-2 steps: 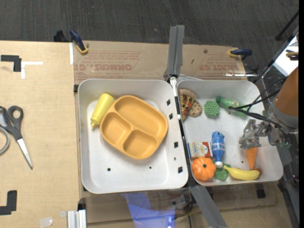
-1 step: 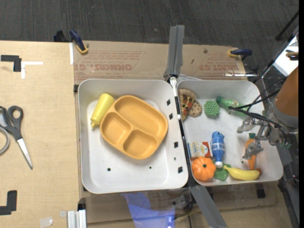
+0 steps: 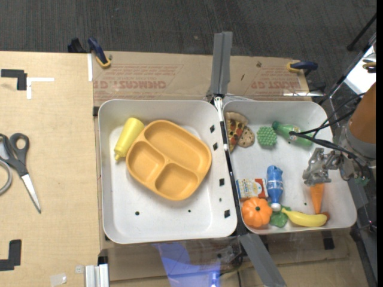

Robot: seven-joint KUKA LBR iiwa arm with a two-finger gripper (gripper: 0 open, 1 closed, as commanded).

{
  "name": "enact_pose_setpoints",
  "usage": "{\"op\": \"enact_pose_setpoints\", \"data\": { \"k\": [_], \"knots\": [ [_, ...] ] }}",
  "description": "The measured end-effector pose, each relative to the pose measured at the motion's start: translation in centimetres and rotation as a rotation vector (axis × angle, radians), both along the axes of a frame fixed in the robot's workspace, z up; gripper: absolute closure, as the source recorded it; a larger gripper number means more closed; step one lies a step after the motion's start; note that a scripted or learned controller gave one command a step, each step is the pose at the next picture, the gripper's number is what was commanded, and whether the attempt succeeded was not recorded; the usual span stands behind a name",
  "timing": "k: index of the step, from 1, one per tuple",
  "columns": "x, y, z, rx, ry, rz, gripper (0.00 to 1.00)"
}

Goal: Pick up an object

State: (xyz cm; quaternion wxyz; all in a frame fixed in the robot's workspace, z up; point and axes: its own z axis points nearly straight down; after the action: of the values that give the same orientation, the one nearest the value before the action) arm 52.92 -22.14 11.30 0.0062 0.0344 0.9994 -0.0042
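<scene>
My gripper [image 3: 315, 171] hangs over the right bin [image 3: 335, 160], out toward its three o'clock side, and I cannot tell from this angle how my jaws stand. Nothing shows between them. Just at my six o'clock lies the orange carrot [image 3: 316, 197], its top end touching or nearly touching my tip; I cannot tell which. Below it, along the bin's near wall, the yellow banana [image 3: 307, 219] lies flat, with a small green piece [image 3: 279, 219] at its nine o'clock end and the orange pumpkin [image 3: 256, 213] just beside that. At my nine o'clock the blue bottle [image 3: 274, 185] lies lengthwise, and the small red and white carton [image 3: 252, 188] sits against its left side. Farther up, toward eleven o'clock, are the green bumpy ball [image 3: 267, 136], the green bottle [image 3: 293, 133] beside it, and the pizza slice [image 3: 238, 131] near the dividing wall. Across that wall, in the left bin [image 3: 119, 214], the yellow divided plate [image 3: 169, 159] lies tilted, and a yellow mustard bottle [image 3: 128, 137] touches its ten o'clock rim. Farthest off, at nine o'clock on the wooden bench [image 3: 54, 160], a pair of scissors [image 3: 21, 167] lies.
</scene>
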Motion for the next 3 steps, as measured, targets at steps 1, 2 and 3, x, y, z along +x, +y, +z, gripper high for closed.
{"op": "enact_pose_setpoints", "data": {
  "k": [1, 2, 3],
  "knots": [
    [0.0, 0.0, 0.0, 0.001, 0.000, 0.000, 0.00],
    [-1.0, 0.1, -2.0, 0.008, 0.009, -0.028, 0.00],
    [-0.8, 0.0, -1.0, 0.004, 0.005, -0.026, 1.00]
  ]
}}
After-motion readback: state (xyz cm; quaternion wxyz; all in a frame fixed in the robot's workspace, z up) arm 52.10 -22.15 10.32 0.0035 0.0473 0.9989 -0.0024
